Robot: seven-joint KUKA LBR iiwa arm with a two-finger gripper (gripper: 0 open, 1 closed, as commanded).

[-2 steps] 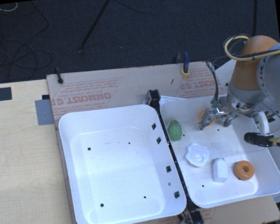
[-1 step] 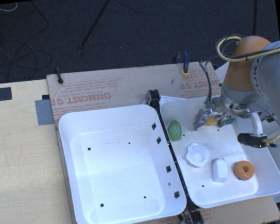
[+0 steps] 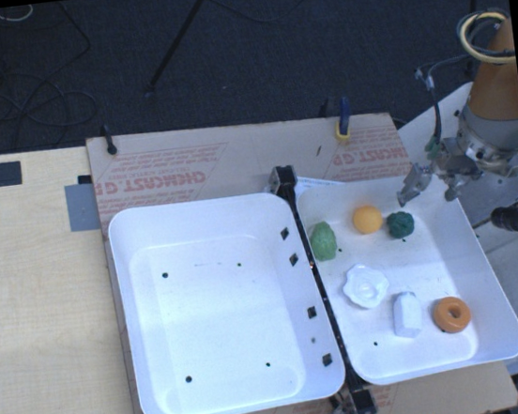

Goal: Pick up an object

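My pincer (image 3: 433, 185) hangs released, fingers spread, over the right bin's (image 3: 500, 312) far rim. Just below sits a dark green ball (image 3: 400, 224), an orange ball (image 3: 368, 219) beside it. Elsewhere in the bin: green lump (image 3: 323, 240), white crumpled piece (image 3: 365, 286), white block (image 3: 406, 314), orange ring (image 3: 452, 315).

The only readable thing is the red print on the cardboard sheet (image 3: 234, 162) under the bins. It's upside down from here and looks like "CHEMCAST", appearing twice along the top edge. The smaller lines are too blurry.
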